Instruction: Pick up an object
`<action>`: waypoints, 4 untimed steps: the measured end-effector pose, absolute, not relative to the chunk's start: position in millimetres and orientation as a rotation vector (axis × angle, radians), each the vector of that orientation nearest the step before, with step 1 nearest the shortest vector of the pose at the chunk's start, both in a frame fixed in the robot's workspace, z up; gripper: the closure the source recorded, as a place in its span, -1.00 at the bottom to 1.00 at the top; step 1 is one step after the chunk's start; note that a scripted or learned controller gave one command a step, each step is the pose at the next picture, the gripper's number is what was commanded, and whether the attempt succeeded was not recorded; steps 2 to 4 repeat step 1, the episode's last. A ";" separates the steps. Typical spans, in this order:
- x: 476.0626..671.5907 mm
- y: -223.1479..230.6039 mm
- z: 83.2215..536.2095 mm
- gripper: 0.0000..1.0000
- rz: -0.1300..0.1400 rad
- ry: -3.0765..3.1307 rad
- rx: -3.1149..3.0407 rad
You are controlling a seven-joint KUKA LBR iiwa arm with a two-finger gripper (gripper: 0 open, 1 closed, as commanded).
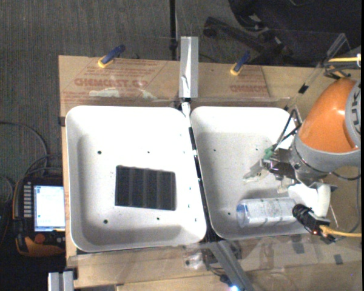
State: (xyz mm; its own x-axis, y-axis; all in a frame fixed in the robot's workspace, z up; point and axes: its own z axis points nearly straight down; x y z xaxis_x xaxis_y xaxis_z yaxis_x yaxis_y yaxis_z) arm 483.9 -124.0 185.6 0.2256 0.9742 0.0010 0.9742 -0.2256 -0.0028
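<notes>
Judging from how things lie, you should bring the gripper (278,170) squarely over the bottle (268,211), which lies on its side near the front wall of the right bin (230,132), and close across its narrow width, not along its length, since a round body can roll away. You cannot tell from here how far the claw is open or whether it has hold of anything. Count one bottle, one small pale scrap (253,175) just beside the gripper, one dark ribbed tray (145,188) in the left bin (97,132), and two bins.
</notes>
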 end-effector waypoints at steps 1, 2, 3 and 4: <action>526.0 -173.5 179.5 -1.00 0.003 -1.778 -2.589; 526.0 -173.5 179.5 -1.00 0.003 -1.778 -2.589; 526.0 -173.5 179.5 -1.00 0.003 -1.778 -2.589; 526.0 -173.5 179.5 -1.00 0.003 -1.778 -2.589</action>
